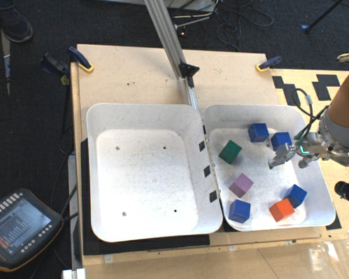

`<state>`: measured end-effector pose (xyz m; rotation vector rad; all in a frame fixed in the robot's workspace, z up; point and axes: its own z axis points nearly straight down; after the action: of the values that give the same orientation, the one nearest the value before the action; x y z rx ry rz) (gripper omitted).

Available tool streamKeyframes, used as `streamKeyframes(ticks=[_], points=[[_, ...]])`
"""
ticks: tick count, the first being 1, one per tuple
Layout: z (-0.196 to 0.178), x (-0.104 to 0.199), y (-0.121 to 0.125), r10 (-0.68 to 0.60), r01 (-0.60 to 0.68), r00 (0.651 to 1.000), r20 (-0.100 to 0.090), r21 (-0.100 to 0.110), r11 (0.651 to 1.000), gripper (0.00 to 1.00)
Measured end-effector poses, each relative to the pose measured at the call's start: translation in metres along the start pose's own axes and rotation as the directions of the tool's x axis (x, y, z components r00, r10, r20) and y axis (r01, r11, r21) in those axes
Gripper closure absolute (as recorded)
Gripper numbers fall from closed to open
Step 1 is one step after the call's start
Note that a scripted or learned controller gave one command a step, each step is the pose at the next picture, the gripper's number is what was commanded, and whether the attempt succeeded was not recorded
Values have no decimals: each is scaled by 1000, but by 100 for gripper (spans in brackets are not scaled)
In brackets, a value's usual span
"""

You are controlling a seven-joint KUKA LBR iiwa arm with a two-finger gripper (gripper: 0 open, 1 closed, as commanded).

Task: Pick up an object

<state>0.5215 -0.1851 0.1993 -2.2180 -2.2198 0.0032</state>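
Your pincer (291, 158) hangs over the right bin (221, 118), just beside a blue cube (281, 140); you cannot tell its state. Around it lie a green cube (230, 151), purple cube (241, 185) and orange cube (281, 209).

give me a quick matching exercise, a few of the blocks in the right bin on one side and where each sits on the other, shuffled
Blocks:
1. green block
2. orange block
3. purple block
4. blue block nearest the bin's far edge

Places:
A. touching a blue block, near the bin's front right corner
B. between the green block and the front blue block
C. beside another blue block, at the back
D. closest to the divide between the two bins, mid-depth

Pairs: 1-D, 2-A, 3-B, 4-C
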Motion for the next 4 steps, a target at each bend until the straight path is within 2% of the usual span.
streamKeyframes(ticks=[1, 2, 3, 4], points=[[-2, 0, 1, 1, -1, 1000, 1, -4, 1000, 0], [42, 6, -1, 1, -1, 1000, 0, 0, 1000, 0], [87, 3, 7, 2, -2, 1000, 1, -3, 1000, 0], [105, 4, 7, 1, -1, 1000, 1, -3, 1000, 0]])
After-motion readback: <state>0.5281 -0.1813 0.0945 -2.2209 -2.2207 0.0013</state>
